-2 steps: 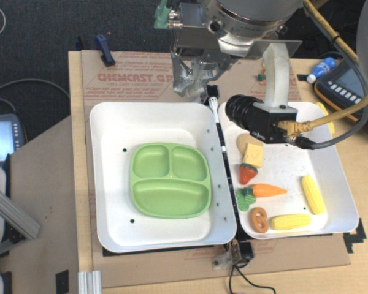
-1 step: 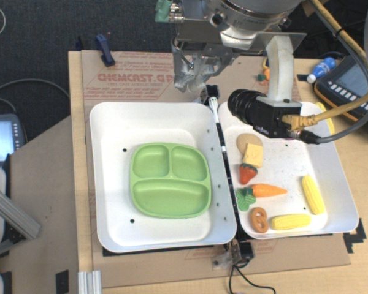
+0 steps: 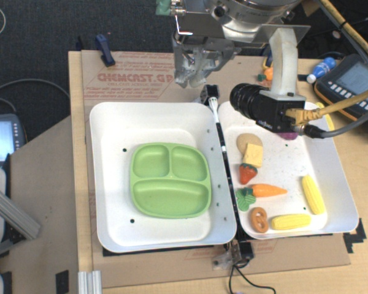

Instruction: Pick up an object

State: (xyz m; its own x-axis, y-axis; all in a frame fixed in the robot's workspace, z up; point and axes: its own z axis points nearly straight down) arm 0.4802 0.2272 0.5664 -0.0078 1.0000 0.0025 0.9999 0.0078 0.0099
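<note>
Hand (image 3: 193, 72) poised above the far edge of the bins, nothing seen held.

Whether the hand is released or clenched cannot be told, its metal tips being blurred against the cardboard; no object is seen between them. The likely targets lie in the right bin (image 3: 340, 182): a cheese wedge (image 3: 253, 156) resting on a potato slice (image 3: 248, 142), a strawberry (image 3: 248, 174) touching the wedge, a carrot (image 3: 265, 191), a pretzel (image 3: 258, 218) and two corn cobs (image 3: 291, 222) (image 3: 312, 194). The cluster by the divider (image 3: 223, 158) is judged the main risk: two pieces could be nudged or pinched at once, or the rim struck on descent. The rounded cobs and carrot may roll out of a pinch. In the left bin (image 3: 104, 164) a green tray (image 3: 170, 180) lies flat, judged hard to grip. The bins rest on a cardboard-covered worktop (image 3: 129, 75).
</note>
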